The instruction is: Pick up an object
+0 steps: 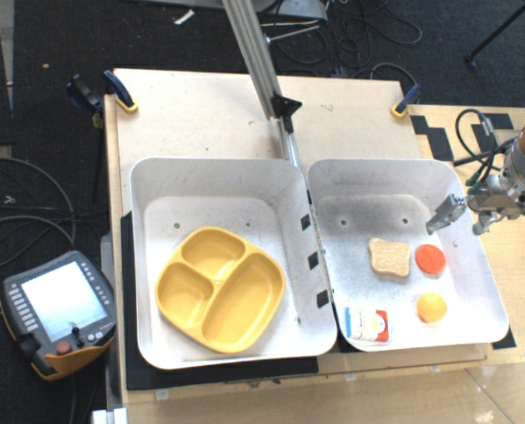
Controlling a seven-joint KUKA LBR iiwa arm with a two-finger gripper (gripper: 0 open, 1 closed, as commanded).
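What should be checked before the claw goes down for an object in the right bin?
1. Claw open: ok, fingers spread.
2. Claw carrying nothing: ok.
3. Claw above right bin: ok, near its right wall.
4. Targets apart: not ok, the toast slice and orange-red disc lie close; the yellow ball and carton stand free.
5. Claw lined up over a target: not ok, it sits up and right of the disc.

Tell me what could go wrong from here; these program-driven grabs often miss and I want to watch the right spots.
1. The bread and tomato lie close together, so a descent by the gripper may nudge one while aiming at the other.
2. The carton lies against the right bin's front-left wall, leaving little room for a finger.
3. The round yellow fruit could roll off.
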